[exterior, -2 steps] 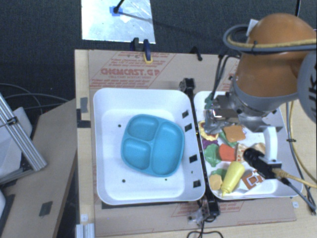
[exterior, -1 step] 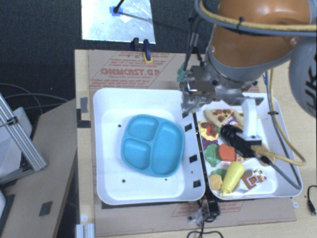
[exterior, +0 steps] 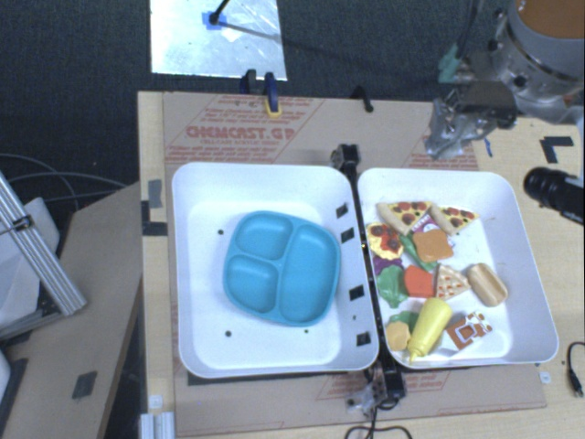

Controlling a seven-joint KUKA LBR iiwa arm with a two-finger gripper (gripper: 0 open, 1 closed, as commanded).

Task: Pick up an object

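Arm (exterior: 539,26) cut off top right; gripper (exterior: 454,133) above desk (exterior: 110,245) behind right bin (exterior: 526,273), state unclear. Toy food (exterior: 430,277) heaped there. Blue plate (exterior: 281,268) in left bin (exterior: 206,245).

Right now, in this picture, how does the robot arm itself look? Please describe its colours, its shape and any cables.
The arm is a thick, rounded grey body with an orange band near the top of the picture. Below it sits a silver metal gripper with a small teal part on its side. Thin dark cables run up from the gripper along the arm.
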